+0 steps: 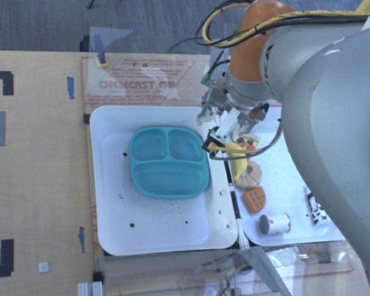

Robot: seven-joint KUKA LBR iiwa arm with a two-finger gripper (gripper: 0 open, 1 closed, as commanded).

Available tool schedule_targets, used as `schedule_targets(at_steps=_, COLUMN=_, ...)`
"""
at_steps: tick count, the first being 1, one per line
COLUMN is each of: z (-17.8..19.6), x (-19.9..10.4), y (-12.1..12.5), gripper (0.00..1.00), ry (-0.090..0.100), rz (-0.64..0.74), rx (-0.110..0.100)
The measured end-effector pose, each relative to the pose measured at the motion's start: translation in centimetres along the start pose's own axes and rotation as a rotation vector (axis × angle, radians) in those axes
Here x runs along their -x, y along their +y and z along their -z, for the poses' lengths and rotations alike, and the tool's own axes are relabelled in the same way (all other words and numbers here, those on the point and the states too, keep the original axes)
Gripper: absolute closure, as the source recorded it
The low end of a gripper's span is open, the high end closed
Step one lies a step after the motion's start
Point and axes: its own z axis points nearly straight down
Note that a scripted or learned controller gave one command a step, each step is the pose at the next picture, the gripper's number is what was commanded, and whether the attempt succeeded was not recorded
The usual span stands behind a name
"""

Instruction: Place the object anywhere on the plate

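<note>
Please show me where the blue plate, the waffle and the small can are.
blue plate [169, 163], camera view, on the large lower compartment.
waffle [254, 199], camera view, on its grid top.
small can [275, 223], camera view, on its white side.

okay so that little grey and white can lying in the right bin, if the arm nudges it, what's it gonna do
The can lies on its side on the right bin floor, so a nudge across its length would probably roll it. It looks small and likely light. Its smooth round wall may slip between fingers unless gripped squarely.
</note>
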Motion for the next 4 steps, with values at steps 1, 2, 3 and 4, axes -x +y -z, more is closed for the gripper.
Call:
schedule_targets(at_steps=1, z=0.6, x=-0.2, y=-0.1, gripper=1.00, ry=-0.007, rz=0.007, rx=-0.006)
schedule_targets(at_steps=2, z=0.0, x=-1.7, y=-4.9, gripper=1.00, ry=-0.001, rz=0.174, rx=-0.004)
schedule_targets(at_steps=3, z=10.5, x=1.4, y=-7.4, gripper=1.00, ry=0.004, rz=0.029, rx=0.005)
schedule_targets(at_steps=4, z=6.4, x=1.3, y=-10.6, gripper=1.00, ry=0.003, rz=-0.148, rx=0.000)
